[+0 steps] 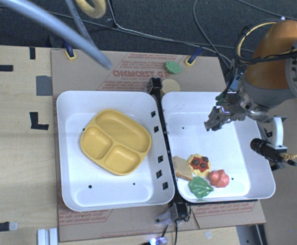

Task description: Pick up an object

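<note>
- The gripper (216,122) hangs over the upper part of the right bin (184,102), reaching in from the right — whether it is open or closed cannot be told from this angle.
- Toy food sits at that bin's lower edge, well apart from the gripper: a pizza slice (194,165), a red piece (219,178) and a green piece (200,188), all close together.
- A yellow tray (116,141) with three compartments lies tilted in the left bin (69,106).
- A small green disc (173,67) rests on the cardboard above the bins.

A wooden bench (16,152) bears two white bins (69,137) on cardboard (133,73).
</note>
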